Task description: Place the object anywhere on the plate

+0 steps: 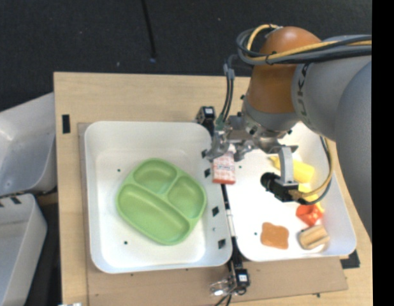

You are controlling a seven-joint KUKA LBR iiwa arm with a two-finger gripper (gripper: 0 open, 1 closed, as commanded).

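Carrying a red-and-white packet (224, 169), the gripper (224, 153) hangs over the rims between the two bins, jaws apparently clamped on the packet's top, though the view is coarse. Transfer is underway; next, a leftward move over the green plate (161, 200), then release.

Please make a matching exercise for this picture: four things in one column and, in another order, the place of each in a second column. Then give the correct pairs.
Things:
1. green plate
2. red and white packet
3. orange-brown piece
4. yellow item

Places:
A. near the front edge of the right bin, beside a tan roll
B. in the middle of the left bin
C. just below the gripper, over the wall between the two bins
D. in the right bin, partly behind the arm's black fitting

Pairs: 1-B, 2-C, 3-A, 4-D
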